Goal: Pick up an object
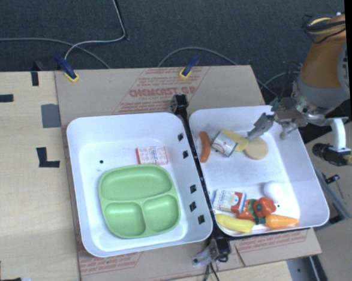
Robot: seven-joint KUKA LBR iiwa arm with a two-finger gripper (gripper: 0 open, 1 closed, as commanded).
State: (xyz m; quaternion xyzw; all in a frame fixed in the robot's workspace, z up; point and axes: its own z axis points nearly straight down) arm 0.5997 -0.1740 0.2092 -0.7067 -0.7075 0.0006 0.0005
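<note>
The tool (272, 126) hangs over the right bin (303, 176), fingers spread, nothing between them. Just beside its lower finger lies a tan round cookie (256, 150). Far left sits the green tray (139, 200). Cardboard (220, 86) covers the wooden worktop (22, 177); dark carpet (215, 20) beyond.

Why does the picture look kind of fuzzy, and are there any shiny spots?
Camera view: soft all over, so the print on the small carton is unreadable; lighting even, shadows faint; mild shine on the green tray and the white bin rim; the gripper looks slightly smeared.
</note>
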